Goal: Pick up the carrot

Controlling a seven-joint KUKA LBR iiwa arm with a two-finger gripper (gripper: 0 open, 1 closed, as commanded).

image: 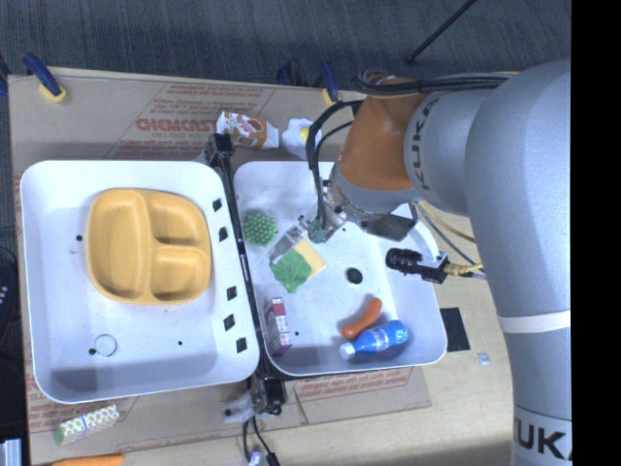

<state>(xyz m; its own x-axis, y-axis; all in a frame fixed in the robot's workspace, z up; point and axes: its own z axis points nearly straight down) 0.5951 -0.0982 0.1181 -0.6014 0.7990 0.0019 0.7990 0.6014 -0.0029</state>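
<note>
A cardboard-covered bench [175, 105] bears two white bins over dark carpet. The left bin [49, 289] holds a yellow divided plate [148, 244]. In the right bin [320, 357] the carrot [362, 317] lies touching a blue bottle [376, 340]. The gripper [312, 229] hangs over a green-and-yellow sponge [299, 264], perhaps touching it; its grip cannot be judged.

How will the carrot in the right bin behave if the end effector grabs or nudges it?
The carrot looks like a smooth, rounded toy, so it probably stays stiff and may slip from a shallow pinch. It lies flat and looks to be against the blue bottle, so a nudge would likely roll it or shift both.
</note>
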